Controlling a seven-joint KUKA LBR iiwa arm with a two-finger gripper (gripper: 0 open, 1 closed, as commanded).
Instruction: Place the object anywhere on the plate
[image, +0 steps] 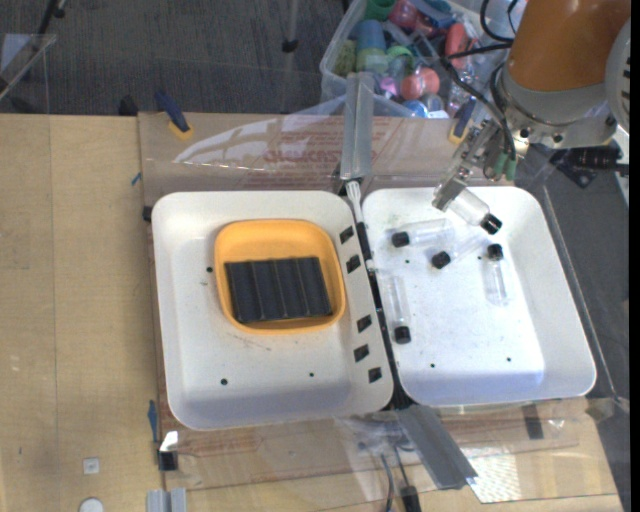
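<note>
So the end effector sits at the upper right of the frame, over the top edge of the right bin, with its tip right up against a clear vial. That's the one I'd call the task's thing. Can't tell from this angle whether the end effector is clenched on it or released, the tip and the glass just blur together

The vial lies at a slant: its long axis runs upper left to lower right in the frame, black cap pointing lower right and the clear end tucked up toward the end effector

What could go wrong imo:
- it's a smooth round tube, so a grab near one end could let it swivel or slip out on the way over
- the plate is in the left bin, well apart from the vial, so the carry has to cross the divider between the bins. A drop there lands it in the wrong place
- a black block already takes up most of the plate. Set on the ribbed top or the sloped rim, the vial could roll off
- other vials lie near, so a low pass might knock them around
</note>
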